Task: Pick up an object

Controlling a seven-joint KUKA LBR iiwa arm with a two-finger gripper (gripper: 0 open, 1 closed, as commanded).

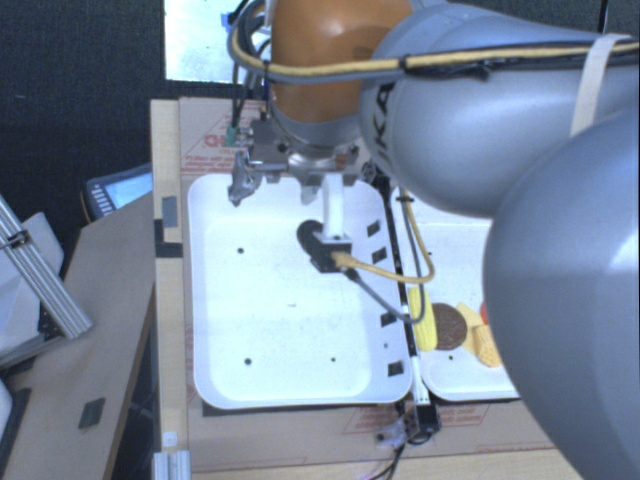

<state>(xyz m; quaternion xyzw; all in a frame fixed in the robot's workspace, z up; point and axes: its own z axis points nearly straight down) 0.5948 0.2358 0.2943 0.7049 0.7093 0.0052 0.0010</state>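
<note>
Dark cloth [80, 58] hangs behind the bench, with a pale panel [200, 28] showing at the top. A brown cardboard sheet [205, 138] with red print lies under 2 white bins, and an aluminium rail [40, 278] leans at the left edge beside a brown board [110, 348].

The left bin [280, 318] holds nothing but 3 small dark dots [241, 251] on its floor. The right bin [450, 258] is largely covered by the grey arm [520, 168]. In its near-left corner, close to the dividing wall, sit a yellow piece [427, 330], a brown disc [449, 326] touching it, and an orange piece [487, 346] just beside the disc. The yellow piece is elongated, its long axis running from the near rim toward the far rim, roughly along the divider. The disc lies flat.

The gripper [274, 190] hangs over the far end of the left bin, well apart from those 3 things. Its 2 fingers [239, 184] look spread, with nothing between them.
</note>
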